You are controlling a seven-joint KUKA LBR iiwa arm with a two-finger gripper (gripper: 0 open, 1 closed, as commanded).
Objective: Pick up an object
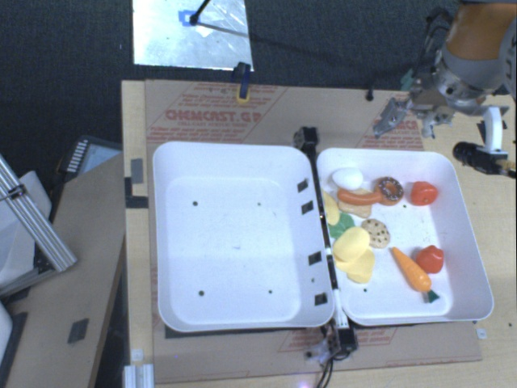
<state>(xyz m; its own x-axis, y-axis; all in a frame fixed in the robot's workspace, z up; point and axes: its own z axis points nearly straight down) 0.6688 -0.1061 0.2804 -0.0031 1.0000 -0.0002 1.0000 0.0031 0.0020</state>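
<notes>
My gripper (393, 120) hangs above the bench just beyond the far edge of the right bin (464, 241), its fingers spread open with nothing between them. Inside that bin lie a white egg (348, 177), a hot dog (357, 197), a chocolate doughnut (390, 189), a red tomato (423, 192), a cookie (376, 233), yellow pieces (353, 250), a red pepper (430, 258) and an orange carrot (410, 270). All of them sit below and in front of the gripper, apart from it.
The left bin (234, 233) sits beside the right one, joined by a black clipped divider (319, 217). A shiny metal sheet (192, 21) lies at the back left. A grey rail frame (32, 225) stands at the far left.
</notes>
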